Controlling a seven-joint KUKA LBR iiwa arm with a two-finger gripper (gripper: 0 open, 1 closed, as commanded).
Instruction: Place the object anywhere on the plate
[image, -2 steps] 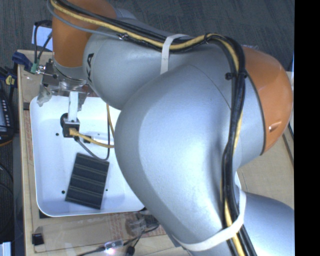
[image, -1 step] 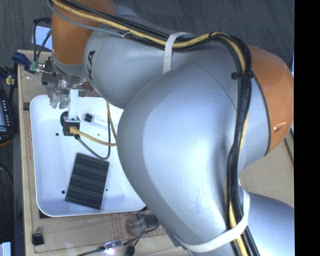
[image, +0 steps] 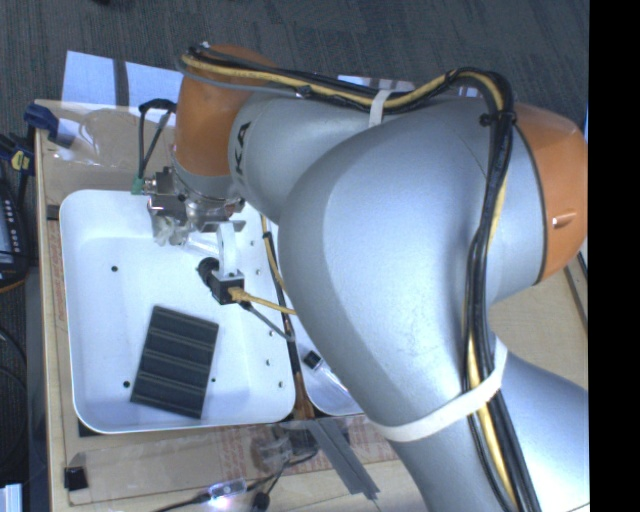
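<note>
Camera view, looking down at a slant: huge grey arm (image: 400, 270) sweeping in from the right, smooth and glossy, rounded like a shell, covering most of the right bin (image: 330, 395). Orange band (image: 205, 120) above the wrist, black and yellow cables strapped along the top with white ties. Claw (image: 180, 225) down over the upper part of the left bin (image: 90, 300), metal parts crowded together, too cluttered to tell whether released or clenched, and nothing seen between its tips. Small black fitting (image: 215, 280) hanging just below it, with a thin wire trailing off to the right. Dark ribbed rectangle (image: 176, 361), flat and matte, slightly tilted, lying on the white floor of the left bin toward the near edge, well apart from the claw. Bin shallow, white, rounded corners, a few small dark holes dotted across its floor. Wooden tabletop (image: 150, 450) around both bins, pale and scuffed.
</note>
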